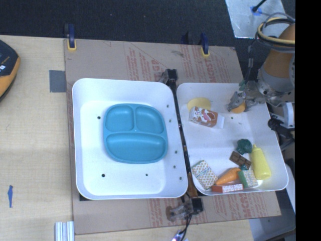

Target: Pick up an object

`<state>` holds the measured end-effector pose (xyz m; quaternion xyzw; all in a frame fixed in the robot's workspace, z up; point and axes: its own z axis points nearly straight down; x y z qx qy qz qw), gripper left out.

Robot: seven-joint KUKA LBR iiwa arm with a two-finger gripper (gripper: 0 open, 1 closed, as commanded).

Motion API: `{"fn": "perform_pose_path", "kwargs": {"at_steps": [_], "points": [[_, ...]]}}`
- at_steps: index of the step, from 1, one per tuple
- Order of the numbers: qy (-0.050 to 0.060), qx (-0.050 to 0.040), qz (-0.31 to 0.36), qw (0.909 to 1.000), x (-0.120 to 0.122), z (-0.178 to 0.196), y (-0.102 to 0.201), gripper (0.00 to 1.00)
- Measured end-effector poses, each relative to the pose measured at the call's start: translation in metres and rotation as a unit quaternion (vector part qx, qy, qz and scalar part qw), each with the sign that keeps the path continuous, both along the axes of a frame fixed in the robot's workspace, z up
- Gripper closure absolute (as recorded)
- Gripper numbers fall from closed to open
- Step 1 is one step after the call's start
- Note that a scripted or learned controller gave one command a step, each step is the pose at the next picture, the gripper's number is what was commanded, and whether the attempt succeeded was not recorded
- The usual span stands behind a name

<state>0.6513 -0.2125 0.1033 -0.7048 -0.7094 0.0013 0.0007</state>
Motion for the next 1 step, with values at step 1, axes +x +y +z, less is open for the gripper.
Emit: {"fn": "perform_pose_path", "kwargs": {"at_steps": [1], "points": [[0.001, 0.0010, 0.002, 1.0000, 0.0054, -0.0116, 0.0739, 1.00]]}}
